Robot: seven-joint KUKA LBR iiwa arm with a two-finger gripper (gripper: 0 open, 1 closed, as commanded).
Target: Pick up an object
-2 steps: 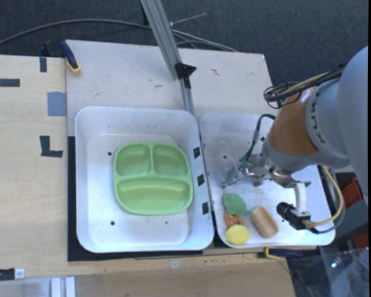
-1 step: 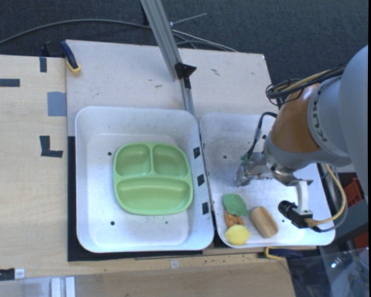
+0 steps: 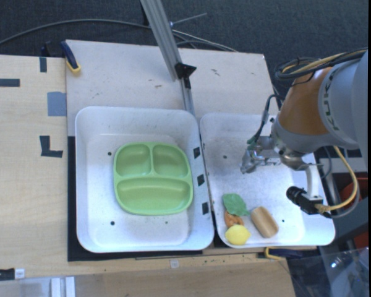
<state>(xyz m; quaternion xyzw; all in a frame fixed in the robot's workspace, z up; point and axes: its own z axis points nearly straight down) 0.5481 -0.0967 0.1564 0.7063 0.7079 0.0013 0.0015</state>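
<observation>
The gripper [image 3: 252, 163] is positioned over the right bin [image 3: 217, 142], above its upper middle floor, carried by the grey arm [image 3: 334, 104] with its orange band, which enters from the right. Whether it is released or clenched cannot be told at this resolution. Nothing is visible between the metal tips, and they stand well apart from the items in that bin.

Right bin contents: four small items clustered against the near wall. A green leaf-shaped piece [image 3: 235, 203] lies uppermost; just below it, touching, is a small orange piece [image 3: 234, 219]; a yellow lemon-like item [image 3: 237, 234] sits at the near edge; a tan bread roll [image 3: 264, 221] lies just beside the lemon, to its right, slightly tilted. These are the candidates for picking and all rest on the bin floor.

Left bin [image 3: 86, 166]: a green divided plate [image 3: 153, 178] with three compartments lies flat near the centre. Its compartments hold nothing.

Surface: both bins rest side by side on a pale board [image 3: 123, 73]. To the left is a light wooden bench [image 3: 18, 166] bearing dark and grey tape marks. A blue-and-yellow clamp [image 3: 70, 57] grips the board's far left corner. A slanted metal rail [image 3: 162, 26] runs down to the divide between the bins. Beyond is dark carpet [image 3: 49, 5] with cables lying across it.
</observation>
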